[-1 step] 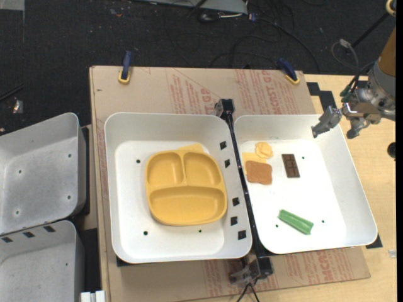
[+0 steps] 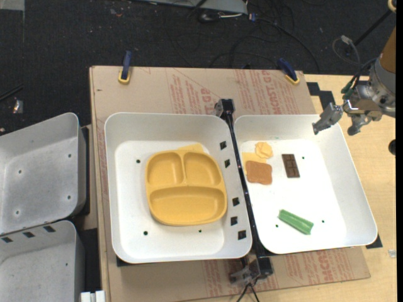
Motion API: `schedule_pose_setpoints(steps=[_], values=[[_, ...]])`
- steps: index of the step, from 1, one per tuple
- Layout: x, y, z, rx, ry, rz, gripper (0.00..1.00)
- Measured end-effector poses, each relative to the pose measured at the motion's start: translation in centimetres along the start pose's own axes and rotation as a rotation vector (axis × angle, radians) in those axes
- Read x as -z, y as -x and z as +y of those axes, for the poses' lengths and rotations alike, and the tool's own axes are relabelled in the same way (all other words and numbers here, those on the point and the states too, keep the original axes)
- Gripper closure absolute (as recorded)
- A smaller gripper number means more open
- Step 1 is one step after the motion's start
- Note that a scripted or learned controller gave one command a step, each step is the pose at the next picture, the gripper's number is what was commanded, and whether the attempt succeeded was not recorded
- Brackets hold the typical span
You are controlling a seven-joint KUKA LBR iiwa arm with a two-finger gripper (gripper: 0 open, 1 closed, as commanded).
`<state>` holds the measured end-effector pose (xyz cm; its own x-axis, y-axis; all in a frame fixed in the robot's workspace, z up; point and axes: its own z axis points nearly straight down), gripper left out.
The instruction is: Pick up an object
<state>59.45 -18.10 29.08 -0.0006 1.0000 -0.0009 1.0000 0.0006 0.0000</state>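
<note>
Reaching in from the right edge, a grey arm cut off by the frame, its upper part out of view. Gripper point(image 2: 340, 119) hovering over the far right corner of the right bin point(image 2: 352, 187), 2 fingers spread apart with nothing between them, well apart from every object below.

Lying in the right bin, 4 small items. Near the left wall, a pale yellow lump point(image 2: 264, 149), shape hard to make out. Touching it just below, a flat brown square point(image 2: 259, 172) resembling a slice of toast. Just beside that to the right, a small dark brown bar point(image 2: 291, 165), surface detail too small to read. Nearer the front, apart from the rest, a green block point(image 2: 296, 222) lying tilted.

Sitting in the left bin point(image 2: 119, 187), a yellow divided tray point(image 2: 186, 188) with 3 compartments, covering the middle of the floor.

Resting beneath both bins, a cardboard sheet point(image 2: 164, 87) with faint red lettering, mostly hidden and unreadable, held by 2 clamps at the far edge.
</note>
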Motion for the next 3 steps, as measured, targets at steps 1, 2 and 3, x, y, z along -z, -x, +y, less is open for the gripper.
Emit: schedule_pose_setpoints(steps=[1,2,3], values=[[-6.3,-0.6,0.2,0.0,-0.006,0.002,0.0],[-12.7,-0.7,-0.3,-0.002,-0.007,0.002,0.0],[-19.1,-1.1,-0.4,-0.001,-0.006,0.003,0.0]])
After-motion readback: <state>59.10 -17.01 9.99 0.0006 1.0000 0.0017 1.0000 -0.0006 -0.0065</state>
